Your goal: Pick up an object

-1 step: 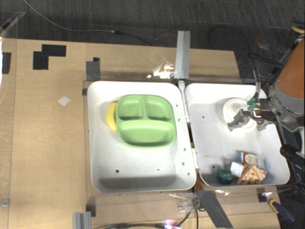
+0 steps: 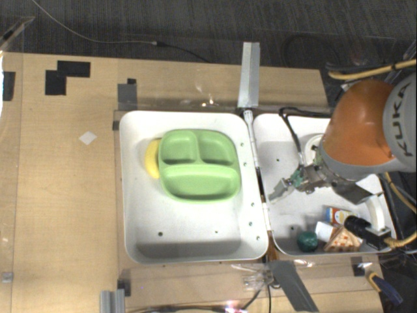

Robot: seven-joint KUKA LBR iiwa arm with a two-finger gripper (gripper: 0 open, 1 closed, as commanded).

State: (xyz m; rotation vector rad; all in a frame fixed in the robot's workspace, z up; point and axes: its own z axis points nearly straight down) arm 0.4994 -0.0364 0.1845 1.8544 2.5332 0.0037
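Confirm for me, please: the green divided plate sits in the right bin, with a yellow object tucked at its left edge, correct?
Not quite. In the camera view the green divided plate sits in the left bin, not the right bin. The rest holds: a yellow object is tucked at its left edge.

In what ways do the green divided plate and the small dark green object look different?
The green divided plate is light green, while the small dark green object is much darker. The plate is far larger, wide and flat with three compartments; the object is small and roundish. The plate lies in the left bin, partly over a yellow item; the object sits in the right bin. Both are green.
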